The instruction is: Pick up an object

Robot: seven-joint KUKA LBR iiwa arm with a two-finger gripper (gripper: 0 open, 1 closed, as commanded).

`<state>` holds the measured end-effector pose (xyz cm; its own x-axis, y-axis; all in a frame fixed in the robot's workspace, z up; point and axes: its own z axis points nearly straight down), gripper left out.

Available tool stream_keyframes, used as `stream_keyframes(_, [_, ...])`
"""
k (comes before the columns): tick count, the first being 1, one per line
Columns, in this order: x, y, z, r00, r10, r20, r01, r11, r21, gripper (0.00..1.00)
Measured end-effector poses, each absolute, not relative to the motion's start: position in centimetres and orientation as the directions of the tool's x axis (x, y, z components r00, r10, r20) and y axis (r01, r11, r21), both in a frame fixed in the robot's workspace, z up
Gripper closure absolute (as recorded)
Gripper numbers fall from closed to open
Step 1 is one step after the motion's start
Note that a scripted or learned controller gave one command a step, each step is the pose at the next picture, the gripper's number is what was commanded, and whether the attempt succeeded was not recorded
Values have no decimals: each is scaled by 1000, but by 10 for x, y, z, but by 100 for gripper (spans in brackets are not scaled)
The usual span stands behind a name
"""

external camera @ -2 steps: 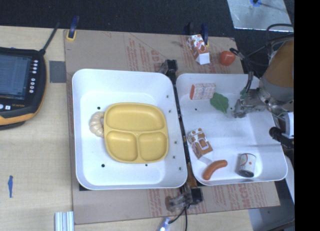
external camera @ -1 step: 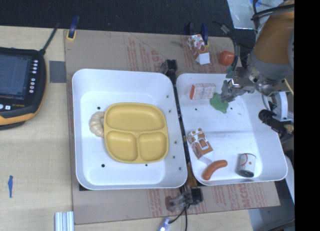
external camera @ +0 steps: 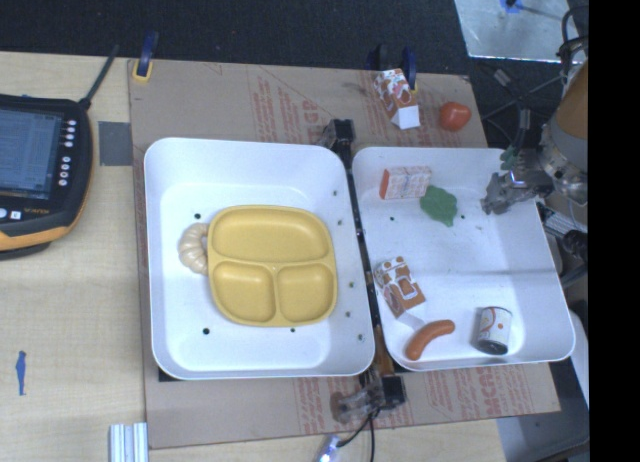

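The gripper (external camera: 500, 193) sits at the right side of the frame, over the upper right part of the right bin (external camera: 520, 260). It is small and dark here, and I cannot tell if it is open or shut. Nothing shows between its tips.

Just to its left in the right bin lies a green thing (external camera: 439, 204). Beside that, toward the upper left of this bin, is a small orange and white box (external camera: 404, 183). Lower down, near the bin's left wall, lies another little box (external camera: 399, 287) with a brown and white pattern. Near the bottom edge lies a sausage (external camera: 430, 338), and to its right a small can (external camera: 491, 330) on its side.

The left bin (external camera: 170, 250) holds a yellow tray (external camera: 271, 264) with three parts. A pale round thing (external camera: 192, 247) peeks out at the tray's left edge, touching it.

Above the bins, on the brown board, stand a small carton (external camera: 396, 96) and a red ball (external camera: 454, 115). A tablet (external camera: 35, 170) with an orange rim lies at the far left.
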<state>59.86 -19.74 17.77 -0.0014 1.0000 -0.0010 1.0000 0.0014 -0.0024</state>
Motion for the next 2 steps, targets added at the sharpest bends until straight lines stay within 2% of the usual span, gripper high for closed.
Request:
stream_keyframes(1, [574,-114,235,-5,1000,1,1000,5,-2,100])
stream_keyframes(2, [630,-159,206,-2,1000,0,1000,2,-3,100])
